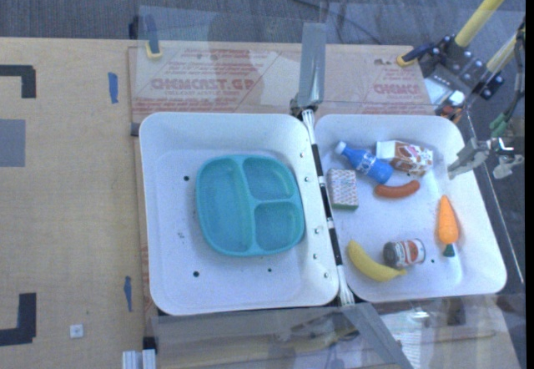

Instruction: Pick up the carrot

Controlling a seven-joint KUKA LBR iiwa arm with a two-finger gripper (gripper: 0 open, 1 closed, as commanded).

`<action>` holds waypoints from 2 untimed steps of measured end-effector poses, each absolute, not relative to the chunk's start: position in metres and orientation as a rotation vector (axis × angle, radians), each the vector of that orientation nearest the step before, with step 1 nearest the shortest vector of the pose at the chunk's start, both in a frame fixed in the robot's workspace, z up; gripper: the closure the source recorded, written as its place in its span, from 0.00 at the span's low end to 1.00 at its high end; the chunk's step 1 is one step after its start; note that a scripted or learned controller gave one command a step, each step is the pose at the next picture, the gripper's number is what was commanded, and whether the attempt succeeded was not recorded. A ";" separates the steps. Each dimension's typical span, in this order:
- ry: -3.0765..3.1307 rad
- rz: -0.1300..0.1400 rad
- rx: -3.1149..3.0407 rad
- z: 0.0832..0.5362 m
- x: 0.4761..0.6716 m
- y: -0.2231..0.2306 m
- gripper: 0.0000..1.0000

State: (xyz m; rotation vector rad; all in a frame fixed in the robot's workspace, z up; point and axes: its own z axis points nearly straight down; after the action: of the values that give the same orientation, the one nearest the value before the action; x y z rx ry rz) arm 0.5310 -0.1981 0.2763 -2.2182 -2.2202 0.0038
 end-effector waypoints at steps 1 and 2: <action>-2.374 0.002 -2.052 0.188 0.558 -0.223 0.00; -1.869 0.004 -2.513 0.142 0.508 -0.222 0.00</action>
State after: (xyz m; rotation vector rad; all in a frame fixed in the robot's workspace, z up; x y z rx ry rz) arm 0.5078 -0.2219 0.1417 -2.5132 -1.8692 0.0043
